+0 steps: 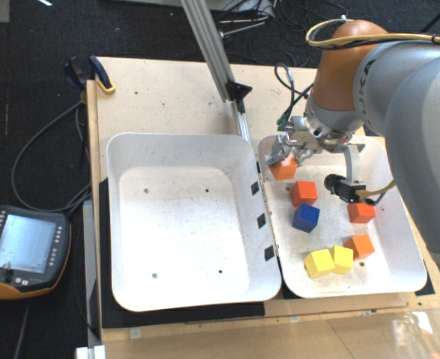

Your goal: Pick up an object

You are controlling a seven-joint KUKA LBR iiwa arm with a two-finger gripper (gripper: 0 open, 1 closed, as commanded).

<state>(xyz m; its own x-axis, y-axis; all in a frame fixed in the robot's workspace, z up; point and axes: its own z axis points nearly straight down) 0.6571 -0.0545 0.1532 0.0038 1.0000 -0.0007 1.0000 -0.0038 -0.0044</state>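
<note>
Camera view from above shows the gripper (283,155) low over the far left corner of the right bin (399,275), its jaws pinching an orange block (283,170). Nearby in that bin lie another orange block (304,193), a blue block (306,218), two yellow blocks (328,261) and two more orange ones. The left bin (130,155) sits beside it on the table (160,96).

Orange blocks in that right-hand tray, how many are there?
4. One orange block sits under the gripper at the bin's top left, one above the blue block, one at right, one beside the yellow blocks. The arm may hide more.
</note>
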